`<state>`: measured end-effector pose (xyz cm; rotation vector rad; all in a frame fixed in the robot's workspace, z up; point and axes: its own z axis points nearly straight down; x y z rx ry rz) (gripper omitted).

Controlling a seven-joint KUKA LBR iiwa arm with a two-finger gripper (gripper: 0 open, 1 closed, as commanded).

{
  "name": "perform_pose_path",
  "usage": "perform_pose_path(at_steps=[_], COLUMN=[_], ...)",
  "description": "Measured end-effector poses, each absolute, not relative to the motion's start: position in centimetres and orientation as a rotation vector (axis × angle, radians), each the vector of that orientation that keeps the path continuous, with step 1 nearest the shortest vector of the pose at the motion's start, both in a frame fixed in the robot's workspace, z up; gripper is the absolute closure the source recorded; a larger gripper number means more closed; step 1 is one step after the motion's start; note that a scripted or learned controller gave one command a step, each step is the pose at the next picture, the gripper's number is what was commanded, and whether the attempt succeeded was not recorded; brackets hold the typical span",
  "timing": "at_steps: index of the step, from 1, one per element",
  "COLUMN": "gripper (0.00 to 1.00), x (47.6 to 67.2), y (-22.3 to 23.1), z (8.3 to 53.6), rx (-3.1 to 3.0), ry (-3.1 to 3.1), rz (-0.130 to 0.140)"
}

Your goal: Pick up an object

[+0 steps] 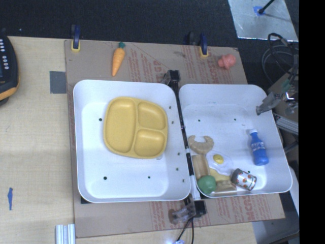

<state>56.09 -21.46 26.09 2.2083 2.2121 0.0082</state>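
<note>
Camera view is showing the gripper [265, 107] waiting at the right bin's [228, 98] edge, fingers together, holding nothing. Picking a toy, like the blue bottle [258, 147], is not yet done.

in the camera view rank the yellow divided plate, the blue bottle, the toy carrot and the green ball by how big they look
1. yellow divided plate
2. toy carrot and blue bottle, too alike to rank
3. green ball
</note>
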Motion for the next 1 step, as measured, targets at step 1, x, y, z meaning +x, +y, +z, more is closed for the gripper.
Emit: perform_pose_path(at_steps=[1], gripper=[0.0], x=[59.3], y=[-21.06], z=[17.22], rx=[2.217], ry=[2.235], rz=[-0.007])
